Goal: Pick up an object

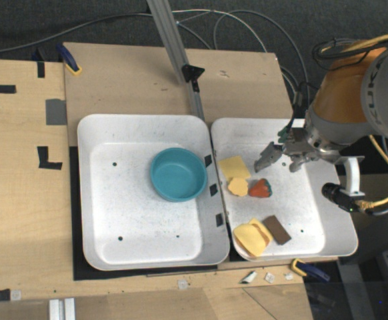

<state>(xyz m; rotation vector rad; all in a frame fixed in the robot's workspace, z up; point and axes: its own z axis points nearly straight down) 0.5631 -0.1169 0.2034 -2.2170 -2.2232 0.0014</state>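
Objects for picking lie in the right bin, clustered along its left half. Biggest thing on the bench is the left bin, a shallow white tray holding a teal bowl that sits upright near its right wall. The right bin touches it along the shared edge. The grey arm with its orange band reaches in from the right and ends over the upper middle of the right bin. Its gripper hangs above the white floor, just up and to the right of the small items; its fingers look spread and nothing sits between them. Below it, from larger to smaller: a pale yellow block near the bin's front left corner, touching a brown rectangular piece on its right; a yellow square slice close to the left wall; a small round yellow piece just beneath that slice; and a red strawberry-like item right beside the round piece.
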